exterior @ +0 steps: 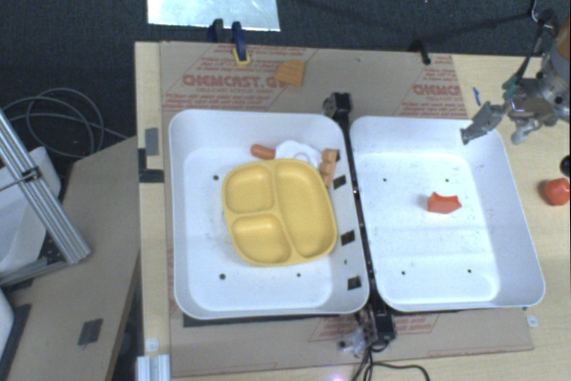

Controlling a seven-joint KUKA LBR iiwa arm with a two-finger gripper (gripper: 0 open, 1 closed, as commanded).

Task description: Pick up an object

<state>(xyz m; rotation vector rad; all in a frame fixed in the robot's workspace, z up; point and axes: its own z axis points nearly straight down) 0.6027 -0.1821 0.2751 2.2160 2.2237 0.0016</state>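
Hovering over upper right corner of right bin [513,192], gripper [500,122] is showing fingers spread apart, gripping nothing. Orange object [443,202] is lying in right bin, well below gripper. Yellow divided tray [277,212] is sitting in left bin [192,219].

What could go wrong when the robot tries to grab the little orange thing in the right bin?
1. The small orange-red piece lies low and flat on the floor of the right white bin, so the gripper might slide off it or push it away.
2. The gripper hangs above the bin's far right corner, away from the piece, so it could bump the rim on its way down.
3. The piece is small, so a slightly off aim would probably close on nothing.
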